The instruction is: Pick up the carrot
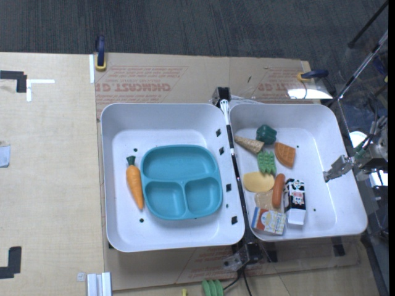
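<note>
The carrot [134, 184], orange with a small green top, lies lengthwise in the left bin [117, 227], near its left wall. It rests just left of a blue divided tray [183, 180]. My gripper [336, 168] hangs at the right rim of the right bin [327, 217], far to the right of the carrot, with nothing seen in it.
The right bin holds several toy foods: a dark green piece [266, 132], a cone [249, 143], an orange wedge [285, 154], a yellow piece [258, 181], a red sausage [278, 190], a small carton [297, 202] and a box [270, 222].
</note>
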You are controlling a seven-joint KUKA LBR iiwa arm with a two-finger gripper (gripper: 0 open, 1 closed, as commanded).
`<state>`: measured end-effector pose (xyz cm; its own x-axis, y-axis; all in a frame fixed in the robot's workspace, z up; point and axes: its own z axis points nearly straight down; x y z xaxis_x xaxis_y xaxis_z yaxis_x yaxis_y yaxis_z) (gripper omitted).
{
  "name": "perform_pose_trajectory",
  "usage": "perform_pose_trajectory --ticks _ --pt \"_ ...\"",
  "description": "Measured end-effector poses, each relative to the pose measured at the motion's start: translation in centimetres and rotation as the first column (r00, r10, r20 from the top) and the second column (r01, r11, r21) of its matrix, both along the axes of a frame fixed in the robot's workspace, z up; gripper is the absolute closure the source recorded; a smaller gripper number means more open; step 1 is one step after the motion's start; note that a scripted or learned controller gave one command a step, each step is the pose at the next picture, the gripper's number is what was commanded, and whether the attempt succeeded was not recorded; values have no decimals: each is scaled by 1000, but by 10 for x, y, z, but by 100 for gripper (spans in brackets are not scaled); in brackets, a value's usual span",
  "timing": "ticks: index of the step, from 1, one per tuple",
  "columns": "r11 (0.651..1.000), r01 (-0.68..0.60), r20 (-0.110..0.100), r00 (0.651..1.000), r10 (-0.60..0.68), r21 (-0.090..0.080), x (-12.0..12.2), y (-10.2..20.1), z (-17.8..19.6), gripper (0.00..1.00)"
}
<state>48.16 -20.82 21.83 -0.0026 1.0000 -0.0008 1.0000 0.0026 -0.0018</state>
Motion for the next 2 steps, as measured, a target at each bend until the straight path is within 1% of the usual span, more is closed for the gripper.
perform_pose_trajectory --ticks 1,2 --pt "1000 -6 -1 1000 6 1 80 51 -99 0" --pt "988 153 4 988 -153 -2 134 99 -125 0"
